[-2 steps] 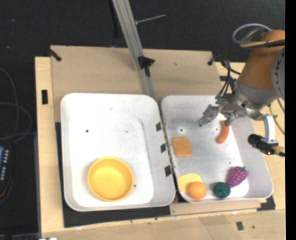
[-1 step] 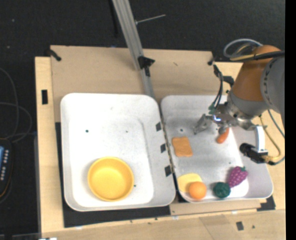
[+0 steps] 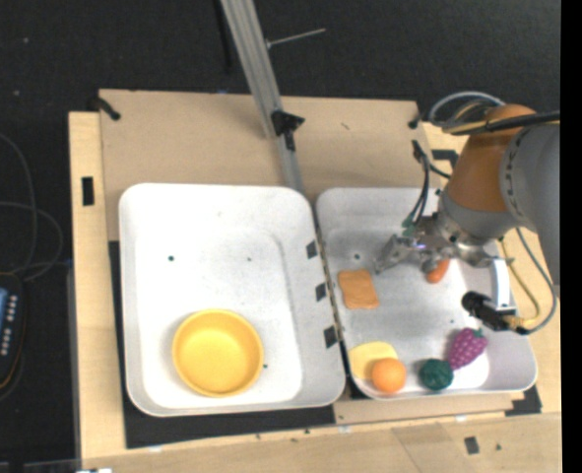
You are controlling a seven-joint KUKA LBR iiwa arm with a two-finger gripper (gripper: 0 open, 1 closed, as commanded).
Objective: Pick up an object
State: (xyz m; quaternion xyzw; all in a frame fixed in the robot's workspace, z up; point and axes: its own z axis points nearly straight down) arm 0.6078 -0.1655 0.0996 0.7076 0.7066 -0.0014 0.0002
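My gripper (image 3: 397, 253) hangs low over the middle of the right bin (image 3: 409, 308), with the grey and orange arm reaching in from the right. Just below and left of it a tan slice of bread (image 3: 357, 289) lies flat on the bin floor. A small orange piece (image 3: 435, 272) sits right beside the gripper's wrist, partly hidden by it. Along the bin's front edge lie a yellow piece (image 3: 371, 352), an orange ball (image 3: 388, 374), a dark green piece (image 3: 434, 373) and a purple bunch of grapes (image 3: 466, 346). Nothing shows in the gripper's grasp.
The left bin (image 3: 212, 235) holds a yellow bowl (image 3: 218, 352) near its front. A metal pole (image 3: 261, 77) slants up from between the bins at the back. Cables and a black fitting (image 3: 487, 308) hang off the arm over the right bin's right side.
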